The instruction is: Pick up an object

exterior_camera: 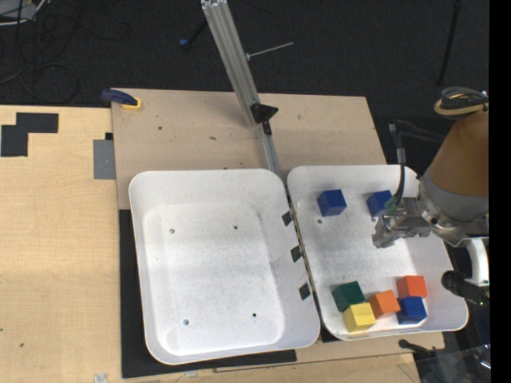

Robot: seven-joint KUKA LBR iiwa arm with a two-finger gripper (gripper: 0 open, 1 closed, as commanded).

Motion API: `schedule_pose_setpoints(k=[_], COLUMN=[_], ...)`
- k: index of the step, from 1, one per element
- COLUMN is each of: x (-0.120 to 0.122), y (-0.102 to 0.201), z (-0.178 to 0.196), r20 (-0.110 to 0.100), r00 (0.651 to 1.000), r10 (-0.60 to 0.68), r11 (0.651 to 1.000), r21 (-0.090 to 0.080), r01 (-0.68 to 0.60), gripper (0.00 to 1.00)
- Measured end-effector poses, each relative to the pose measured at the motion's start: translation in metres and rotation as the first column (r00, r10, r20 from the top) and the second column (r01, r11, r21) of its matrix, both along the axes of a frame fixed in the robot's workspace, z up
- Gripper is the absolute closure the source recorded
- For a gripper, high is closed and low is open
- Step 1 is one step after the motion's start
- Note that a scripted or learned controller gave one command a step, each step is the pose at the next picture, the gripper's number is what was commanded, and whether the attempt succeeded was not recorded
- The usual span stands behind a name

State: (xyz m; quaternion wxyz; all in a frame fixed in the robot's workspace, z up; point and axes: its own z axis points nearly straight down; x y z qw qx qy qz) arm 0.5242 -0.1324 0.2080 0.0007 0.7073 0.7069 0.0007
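Note:
The right bin (351, 182) holds several small blocks. A blue block (330, 202) lies near its far left, and a second blue block (378, 203) sits at the far right, partly behind my gripper (386, 234). Near the front edge lie a green block (348, 295), a yellow block (358, 316), an orange block (385, 302), a red-orange block (412, 286) and a blue block (412, 309). The gripper hangs low over the bin's right middle, just in front of the second blue block. I see nothing between its fingers.
The left bin (160, 190) lies beside the right one, with black clips (295, 254) along the shared edge. A slanted aluminium rail (235, 58) rises behind the bins. My arm's orange-banded wrist (463, 162) looms over the right bin's right edge.

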Motion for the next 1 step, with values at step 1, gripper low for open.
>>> schedule_pose_setpoints(k=[1], x=[0.0019], y=[-0.0089], z=[0.0601], r20=[0.002], r00=[1.0], r10=[0.0], r11=[1.0], r21=[-0.001], r01=[0.0], gripper=[1.0])
